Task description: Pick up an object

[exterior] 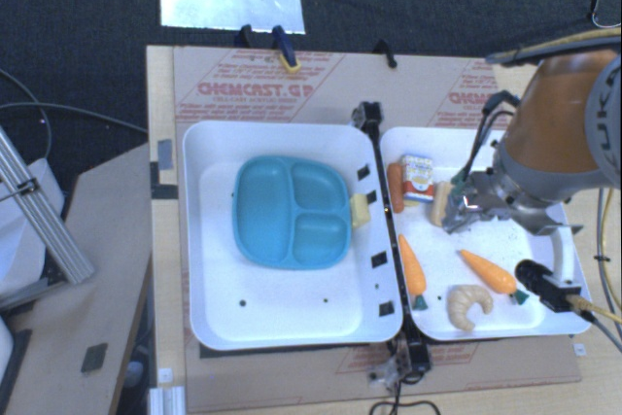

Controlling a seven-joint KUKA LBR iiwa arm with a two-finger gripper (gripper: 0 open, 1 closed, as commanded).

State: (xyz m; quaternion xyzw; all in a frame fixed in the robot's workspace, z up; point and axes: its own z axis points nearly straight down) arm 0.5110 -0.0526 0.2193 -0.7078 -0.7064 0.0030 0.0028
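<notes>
While grey arm hangs over right white bin (544,330), gripper (457,217) beside pale beige oblong (442,201); claw state unclear.

Flat surface (160,209) covered by brown printed cardboard sheet (262,87), two shallow white plastic bins on it, left bin (219,306), right bin (544,321), touching side by side

The grey arm (564,126) reaches in from the right, pincer (459,217) pointing down-left.

Single fixed camera above the bench, angled down, both white bins (209,209) in view, arm entering right
</notes>
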